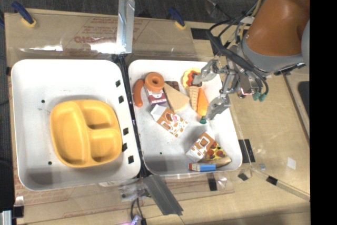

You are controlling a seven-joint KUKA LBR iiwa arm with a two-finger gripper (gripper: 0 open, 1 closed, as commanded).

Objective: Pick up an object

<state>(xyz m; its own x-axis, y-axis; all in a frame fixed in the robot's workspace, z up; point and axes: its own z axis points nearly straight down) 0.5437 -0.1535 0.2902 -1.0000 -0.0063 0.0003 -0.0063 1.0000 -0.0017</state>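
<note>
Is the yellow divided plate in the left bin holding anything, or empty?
Empty. The yellow divided plate lies flat in the left bin, and all its compartments show bare yellow; the toy food sits in the right bin.

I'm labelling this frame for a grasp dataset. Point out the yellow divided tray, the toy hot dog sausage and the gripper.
yellow divided tray (68, 137): camera view, on its large left compartment.
toy hot dog sausage (138, 93): camera view, on the middle of its length.
gripper (209, 93): camera view, midway between its fingertips.

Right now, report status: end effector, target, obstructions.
End effector open, over right bin, holding nothing. Carrot between its fingers, ungrasped. Cheese wedge crowds close left.
</note>
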